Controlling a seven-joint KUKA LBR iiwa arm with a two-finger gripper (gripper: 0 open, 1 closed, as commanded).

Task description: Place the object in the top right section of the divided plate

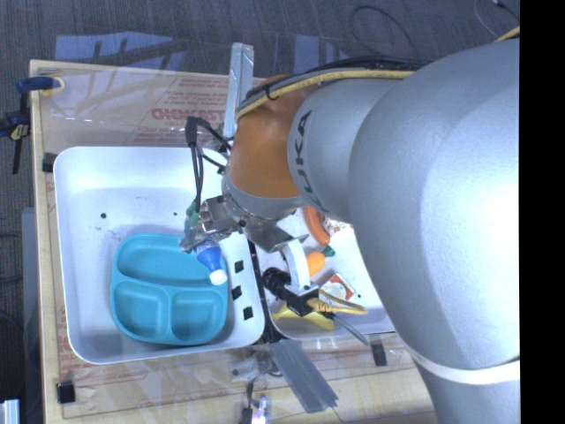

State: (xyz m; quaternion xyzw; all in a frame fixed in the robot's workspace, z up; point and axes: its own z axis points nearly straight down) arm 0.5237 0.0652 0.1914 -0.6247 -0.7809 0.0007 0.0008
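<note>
A teal divided plate (132, 318) lies in the left bin (97, 193), toward its front right. It has one long section at the back and two smaller ones in front. My gripper (199, 238) hangs over the plate's back right corner, below the orange band of the arm. A small blue bottle-like object with a white cap (212, 263) sticks out from between its fingers, slanting down to the right. It is above the right end of the long back section, near the plate's rim. I cannot tell whether it touches the plate.
The right bin (375, 323) is mostly hidden under the arm; orange, white and yellow items (320, 300) show in its front part. The bulky grey arm (424, 193) covers the right half of the view. A blue clamp (35, 85) sits at the bench's far left corner.
</note>
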